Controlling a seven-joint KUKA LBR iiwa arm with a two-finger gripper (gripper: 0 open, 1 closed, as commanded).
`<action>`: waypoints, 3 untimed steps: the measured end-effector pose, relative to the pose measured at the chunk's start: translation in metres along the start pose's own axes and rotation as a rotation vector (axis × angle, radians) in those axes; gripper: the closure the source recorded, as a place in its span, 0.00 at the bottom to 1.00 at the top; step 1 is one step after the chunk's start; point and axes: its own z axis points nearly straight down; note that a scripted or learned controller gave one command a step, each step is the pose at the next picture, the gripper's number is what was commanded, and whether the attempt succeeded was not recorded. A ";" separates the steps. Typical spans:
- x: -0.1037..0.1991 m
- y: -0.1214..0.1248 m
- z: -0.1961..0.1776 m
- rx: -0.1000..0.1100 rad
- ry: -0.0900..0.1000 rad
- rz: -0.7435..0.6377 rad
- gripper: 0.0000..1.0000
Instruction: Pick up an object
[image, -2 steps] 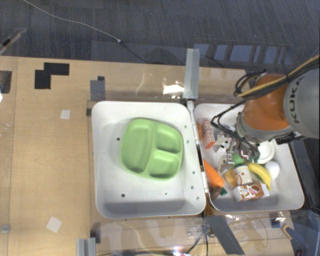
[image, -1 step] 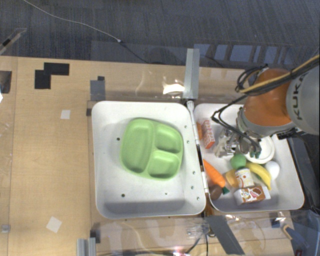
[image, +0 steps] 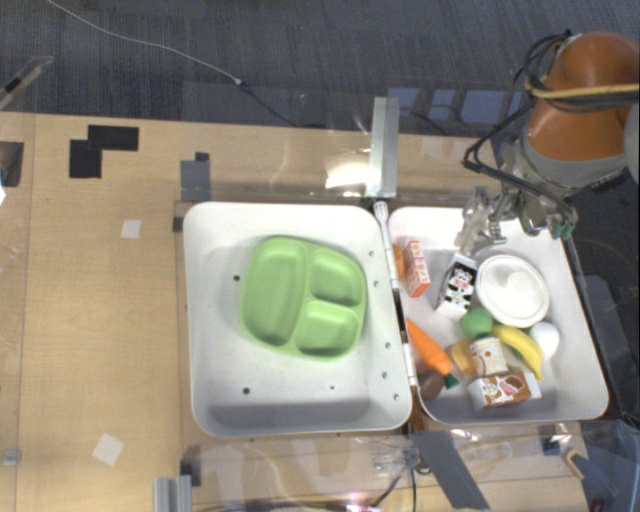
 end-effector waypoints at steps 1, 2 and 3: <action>0.010 -0.112 -0.030 0.000 0.007 -0.242 1.00; 0.072 -0.101 -0.035 -0.006 0.011 -0.503 1.00; 0.022 -0.103 -0.037 -0.007 0.007 -0.808 1.00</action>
